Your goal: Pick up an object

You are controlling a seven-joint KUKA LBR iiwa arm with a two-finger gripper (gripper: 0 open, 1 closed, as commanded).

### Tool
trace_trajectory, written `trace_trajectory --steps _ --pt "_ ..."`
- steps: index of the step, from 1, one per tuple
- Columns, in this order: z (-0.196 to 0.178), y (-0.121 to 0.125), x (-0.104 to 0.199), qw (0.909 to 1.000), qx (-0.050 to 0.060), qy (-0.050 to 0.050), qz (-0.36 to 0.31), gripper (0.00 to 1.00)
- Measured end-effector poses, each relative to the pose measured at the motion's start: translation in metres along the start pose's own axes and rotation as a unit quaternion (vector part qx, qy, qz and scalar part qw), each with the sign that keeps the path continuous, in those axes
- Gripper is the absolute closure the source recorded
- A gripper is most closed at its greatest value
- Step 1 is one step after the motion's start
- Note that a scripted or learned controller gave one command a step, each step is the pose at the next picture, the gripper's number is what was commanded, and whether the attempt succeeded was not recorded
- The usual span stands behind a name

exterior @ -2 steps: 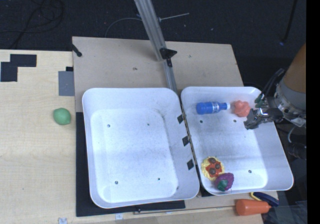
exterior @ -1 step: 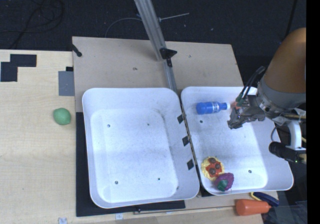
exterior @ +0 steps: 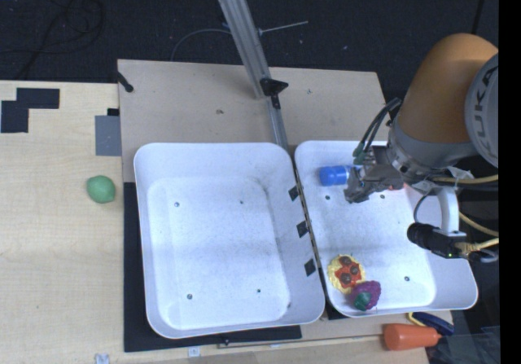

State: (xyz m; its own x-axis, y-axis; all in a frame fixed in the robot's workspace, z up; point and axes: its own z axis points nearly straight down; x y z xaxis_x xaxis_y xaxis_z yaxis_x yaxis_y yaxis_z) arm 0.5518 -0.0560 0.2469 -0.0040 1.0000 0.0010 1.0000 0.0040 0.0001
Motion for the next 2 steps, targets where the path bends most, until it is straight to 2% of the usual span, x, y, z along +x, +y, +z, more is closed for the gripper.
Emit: trace_trajectory --steps 1,2 --pt "0.007 0.001 0.058 1.0 0.001 0.0 0.0 1.0" --pt "0.021 0.014 0.108 1.0 0.001 0.0 0.0 1.0"
